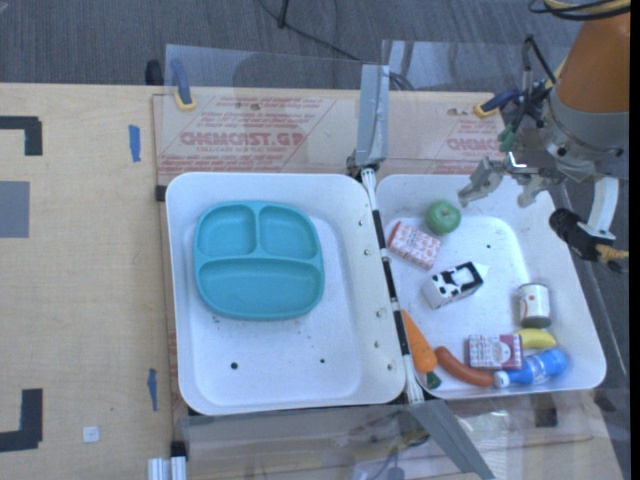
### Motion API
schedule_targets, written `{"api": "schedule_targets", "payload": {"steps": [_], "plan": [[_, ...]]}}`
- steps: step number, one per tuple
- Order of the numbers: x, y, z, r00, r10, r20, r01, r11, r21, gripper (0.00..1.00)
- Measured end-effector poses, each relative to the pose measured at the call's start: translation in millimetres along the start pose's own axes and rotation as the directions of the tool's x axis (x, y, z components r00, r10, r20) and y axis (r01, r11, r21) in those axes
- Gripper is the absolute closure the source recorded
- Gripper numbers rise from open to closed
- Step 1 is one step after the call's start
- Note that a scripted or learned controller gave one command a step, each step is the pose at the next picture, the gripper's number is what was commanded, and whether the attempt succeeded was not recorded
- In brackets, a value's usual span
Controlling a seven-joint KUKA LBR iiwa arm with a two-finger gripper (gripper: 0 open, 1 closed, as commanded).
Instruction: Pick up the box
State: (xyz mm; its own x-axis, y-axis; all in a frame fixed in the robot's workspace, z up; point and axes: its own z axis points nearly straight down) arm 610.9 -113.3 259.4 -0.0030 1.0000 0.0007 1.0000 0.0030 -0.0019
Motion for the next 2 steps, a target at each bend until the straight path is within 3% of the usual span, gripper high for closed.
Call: {"api": "schedule_targets", "payload": {"steps": [1,2], "plan": [[5.5,-33.4,144.3,0.987,-0.158,0.001,0.158,0.987,-0.001,0.0],[11.1,60.4,166.0,0.999,-0.047,0.006,0.047,0.999,-0.015,0.0]]}}
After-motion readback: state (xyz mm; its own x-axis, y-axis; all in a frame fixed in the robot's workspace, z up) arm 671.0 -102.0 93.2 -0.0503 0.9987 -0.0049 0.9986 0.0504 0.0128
